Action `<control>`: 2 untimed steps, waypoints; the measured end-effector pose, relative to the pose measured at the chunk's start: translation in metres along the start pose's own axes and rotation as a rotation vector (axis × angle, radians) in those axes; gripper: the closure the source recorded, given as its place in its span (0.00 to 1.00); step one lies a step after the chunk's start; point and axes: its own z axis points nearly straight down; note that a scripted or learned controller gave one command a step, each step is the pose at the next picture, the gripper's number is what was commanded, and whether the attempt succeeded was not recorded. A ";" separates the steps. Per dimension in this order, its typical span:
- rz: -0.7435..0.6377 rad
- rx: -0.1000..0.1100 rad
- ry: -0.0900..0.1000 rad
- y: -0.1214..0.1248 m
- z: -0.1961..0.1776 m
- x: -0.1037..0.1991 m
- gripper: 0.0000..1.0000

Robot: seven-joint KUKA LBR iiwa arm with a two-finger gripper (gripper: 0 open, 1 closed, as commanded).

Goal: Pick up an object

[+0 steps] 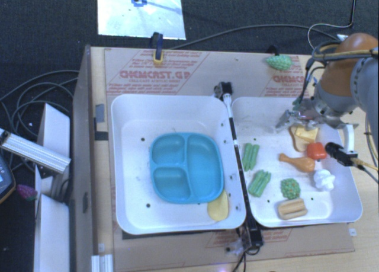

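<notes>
Two white bins sit side by side on the counter (177,69), which is covered in brown cardboard with red lettering. The left bin (133,117) has a blue divided plate (186,167) in the middle and a yellow banana-looking piece (218,207) just beside the plate's near right corner.

The right bin (349,205) is where all the toy food is: two green bean pods (250,156) and (259,182) near the divider, a green broccoli bit (290,188), a bread roll (292,208) at the near edge, a chicken drumstick (298,162), a red-orange piece (316,151), a yellow cheese wedge (304,136), and something small and white (323,178) toward the right side. One more green bumpy thing (279,62) lies on the counter outside, behind the bins.

The arm comes in from the right, and the tool (303,118) is down at the far end of the right bin, right above the cheese wedge. Honestly can't tell how far apart its fingers are or whether it has hold of anything; it's too cluttered there.
</notes>
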 end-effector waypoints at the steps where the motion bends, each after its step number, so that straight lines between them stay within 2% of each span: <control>1: -0.001 0.008 0.002 0.025 -0.050 -0.012 0.00; 2: -0.002 0.004 0.002 0.002 0.003 0.012 0.00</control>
